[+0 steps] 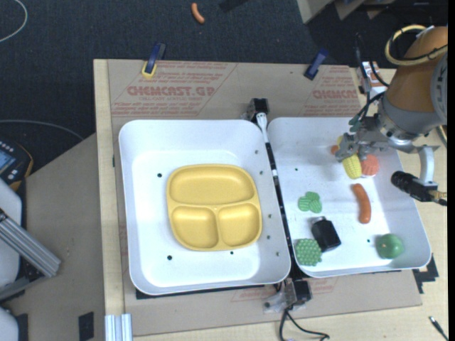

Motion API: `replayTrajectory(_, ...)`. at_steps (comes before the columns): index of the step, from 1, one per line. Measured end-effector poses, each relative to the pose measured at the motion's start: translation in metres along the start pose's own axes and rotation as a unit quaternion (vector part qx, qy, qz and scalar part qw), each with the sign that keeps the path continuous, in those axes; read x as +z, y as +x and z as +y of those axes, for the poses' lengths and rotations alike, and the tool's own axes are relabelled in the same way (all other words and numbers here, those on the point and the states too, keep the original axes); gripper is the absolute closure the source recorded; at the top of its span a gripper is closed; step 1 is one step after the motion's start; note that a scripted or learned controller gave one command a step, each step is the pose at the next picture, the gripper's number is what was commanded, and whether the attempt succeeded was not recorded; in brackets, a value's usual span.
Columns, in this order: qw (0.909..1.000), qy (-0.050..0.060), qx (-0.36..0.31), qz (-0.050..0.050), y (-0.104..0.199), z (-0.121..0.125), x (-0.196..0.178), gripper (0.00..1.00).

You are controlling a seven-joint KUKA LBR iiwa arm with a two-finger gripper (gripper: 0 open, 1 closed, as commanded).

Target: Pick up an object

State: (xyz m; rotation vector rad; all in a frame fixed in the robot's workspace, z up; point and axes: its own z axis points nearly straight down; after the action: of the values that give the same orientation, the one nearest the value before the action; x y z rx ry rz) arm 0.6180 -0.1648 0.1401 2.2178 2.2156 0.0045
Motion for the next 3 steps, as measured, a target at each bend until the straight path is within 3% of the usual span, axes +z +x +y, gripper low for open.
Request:
replayTrajectory(2, 1.0000, 0.000, -0.001, 0.000, 0.008, -0.002, -0.088, 1.00)
replayTrajectory(3, 1.0000, 0.004, -0.003, 0.003, 0.067, -0.007, -0.097, 1.00)
